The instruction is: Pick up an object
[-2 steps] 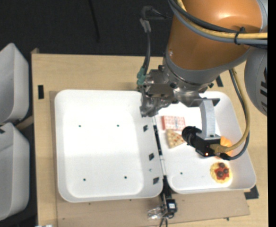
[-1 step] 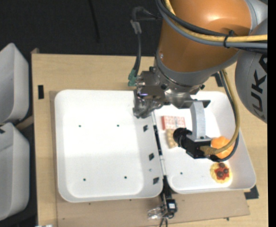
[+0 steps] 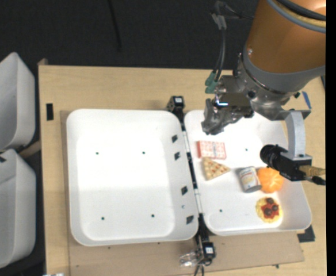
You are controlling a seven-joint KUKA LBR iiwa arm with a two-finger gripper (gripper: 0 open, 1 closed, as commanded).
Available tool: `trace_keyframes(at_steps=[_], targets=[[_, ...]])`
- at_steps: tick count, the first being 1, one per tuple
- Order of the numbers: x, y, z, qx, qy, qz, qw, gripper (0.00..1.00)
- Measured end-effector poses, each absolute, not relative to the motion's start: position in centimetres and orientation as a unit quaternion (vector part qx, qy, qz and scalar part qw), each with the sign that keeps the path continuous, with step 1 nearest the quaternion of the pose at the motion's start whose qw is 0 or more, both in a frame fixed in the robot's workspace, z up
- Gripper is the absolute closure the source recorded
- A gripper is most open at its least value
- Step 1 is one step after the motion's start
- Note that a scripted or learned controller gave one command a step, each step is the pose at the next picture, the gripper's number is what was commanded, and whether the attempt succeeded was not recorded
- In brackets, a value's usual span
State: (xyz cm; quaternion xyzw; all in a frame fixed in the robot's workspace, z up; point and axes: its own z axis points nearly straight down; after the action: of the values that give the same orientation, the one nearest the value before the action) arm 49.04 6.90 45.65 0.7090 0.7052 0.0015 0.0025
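Camera view: the pincer (image 3: pixel 215 121) is hovering over the far-left corner of the right bin (image 3: pixel 237 220), above and apart from the pink-and-white packet (image 3: pixel 212 149); whether it is released or clenched cannot be told, and nothing is showing between its tips. All candidate objects are lying in the right bin. Taking the packet as landmark: a pizza-slice toy (image 3: pixel 214 169) is sitting just below it, a small grey can (image 3: pixel 248 179) is lying lower right, an orange fruit (image 3: pixel 270 179) is touching the can's right side, and a berry tart (image 3: pixel 269 209) is resting nearest the bin's front-right corner. The left bin (image 3: pixel 76 171) is standing beside it on the surface (image 3: pixel 128 76). Judgement: no pick is accomplished; descent, closing and lifting are remaining.
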Motion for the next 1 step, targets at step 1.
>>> trace_keyframes(at_steps=[1], targets=[[49.01,5.36,45.00,0.707,0.707,0.0003,0.001,1.00]])
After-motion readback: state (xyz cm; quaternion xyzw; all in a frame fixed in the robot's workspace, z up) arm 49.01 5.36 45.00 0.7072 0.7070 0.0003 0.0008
